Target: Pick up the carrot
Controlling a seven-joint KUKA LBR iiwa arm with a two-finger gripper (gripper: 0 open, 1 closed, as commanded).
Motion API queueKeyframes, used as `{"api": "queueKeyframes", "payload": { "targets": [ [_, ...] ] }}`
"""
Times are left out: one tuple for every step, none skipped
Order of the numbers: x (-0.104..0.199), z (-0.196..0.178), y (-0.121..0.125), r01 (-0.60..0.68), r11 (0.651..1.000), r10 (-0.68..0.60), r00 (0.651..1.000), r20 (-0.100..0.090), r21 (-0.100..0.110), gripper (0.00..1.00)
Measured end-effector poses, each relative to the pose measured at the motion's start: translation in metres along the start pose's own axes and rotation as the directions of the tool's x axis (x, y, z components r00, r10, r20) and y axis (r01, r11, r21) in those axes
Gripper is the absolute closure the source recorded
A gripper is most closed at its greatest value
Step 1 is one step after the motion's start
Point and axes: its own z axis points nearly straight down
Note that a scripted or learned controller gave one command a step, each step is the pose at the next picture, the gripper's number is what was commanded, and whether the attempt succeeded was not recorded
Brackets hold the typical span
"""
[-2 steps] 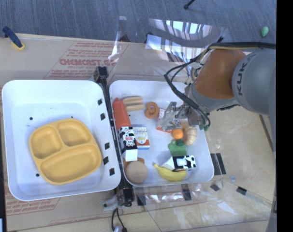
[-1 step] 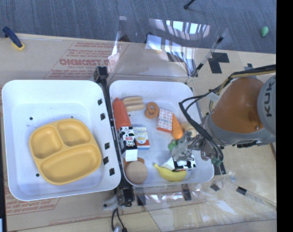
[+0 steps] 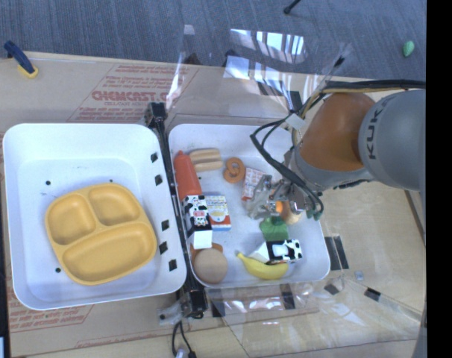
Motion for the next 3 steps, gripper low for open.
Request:
{"api": "queueKeyframes", "payload": {
  "targets": [
    [0.08,-0.035,-0.006,0.109,0.994,-0.109,0.994,0.012,0.003,1.0],
    [0.04,-0.144,0.011,-0.444,0.896,0.444,0.896,0.002,0.0,1.0],
    [0.076,-0.001,-0.005,-0.522,0.853,0.522,0.853,0.0,0.0,1.0]
  ]
}}
